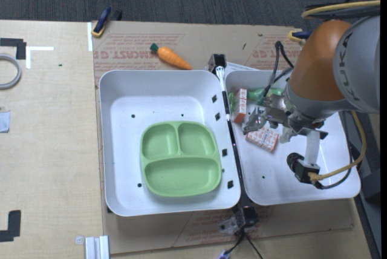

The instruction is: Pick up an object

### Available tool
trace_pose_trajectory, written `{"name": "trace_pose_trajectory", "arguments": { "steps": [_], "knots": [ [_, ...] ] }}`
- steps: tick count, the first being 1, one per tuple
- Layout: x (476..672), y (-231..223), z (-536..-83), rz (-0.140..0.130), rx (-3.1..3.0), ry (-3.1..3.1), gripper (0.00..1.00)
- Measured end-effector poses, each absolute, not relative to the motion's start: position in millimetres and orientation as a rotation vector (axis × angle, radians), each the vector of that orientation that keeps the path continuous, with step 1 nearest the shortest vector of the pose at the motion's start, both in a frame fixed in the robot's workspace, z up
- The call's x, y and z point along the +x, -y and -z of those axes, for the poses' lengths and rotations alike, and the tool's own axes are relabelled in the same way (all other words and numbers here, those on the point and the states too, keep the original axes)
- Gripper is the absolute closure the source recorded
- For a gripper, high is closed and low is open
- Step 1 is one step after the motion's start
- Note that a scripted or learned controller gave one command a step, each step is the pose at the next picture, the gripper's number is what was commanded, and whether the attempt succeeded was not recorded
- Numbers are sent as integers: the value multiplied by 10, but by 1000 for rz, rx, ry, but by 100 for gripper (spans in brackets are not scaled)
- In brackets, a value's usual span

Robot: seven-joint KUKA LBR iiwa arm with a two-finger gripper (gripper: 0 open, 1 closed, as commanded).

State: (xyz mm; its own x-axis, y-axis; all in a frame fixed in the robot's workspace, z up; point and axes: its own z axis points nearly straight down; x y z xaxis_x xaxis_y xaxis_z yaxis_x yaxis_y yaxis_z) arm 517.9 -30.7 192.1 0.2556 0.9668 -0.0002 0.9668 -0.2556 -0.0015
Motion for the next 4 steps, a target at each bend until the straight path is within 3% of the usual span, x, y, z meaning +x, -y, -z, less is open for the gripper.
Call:
{"name": "trace_pose_trajectory", "arguments": {
  "steps": [1, 4],
  "knots": [
    [5323, 212, -1921, 0, -2124, 2315, 0],
    [5323, 213, -1921, -1, -2124, 2315, 0]
  ]
}}
